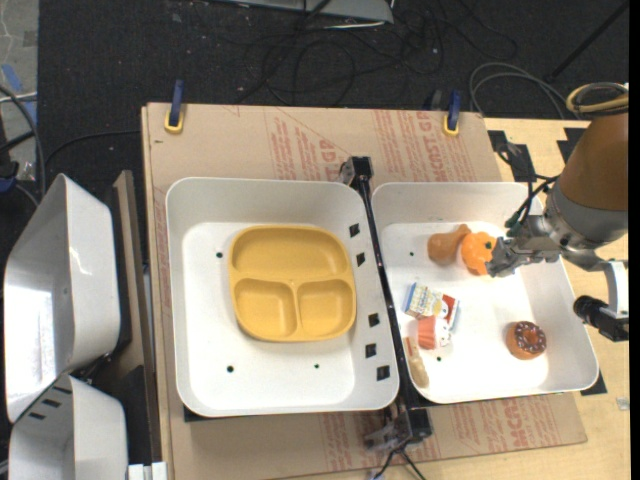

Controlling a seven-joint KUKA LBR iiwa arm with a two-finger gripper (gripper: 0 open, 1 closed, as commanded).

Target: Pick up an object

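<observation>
— Gripper (pixel 497 260) sits low in the right bin (pixel 560 368), near its far edge; is it holding something?

— Can't tell how its fingers are set from here. It's right against an orange ball (pixel 476 251), round and bright, with a duller orange-brown lump (pixel 447 245) touching the ball's left side.

— Anything else in that bin?

— A chocolate doughnut (pixel 525 339) toward the near right corner, and a small printed packet (pixel 431 302) by the left wall.

— And the left bin (pixel 200 298)?

— A yellow divided plate (pixel 293 281), three compartments, lying flat in the middle
</observation>
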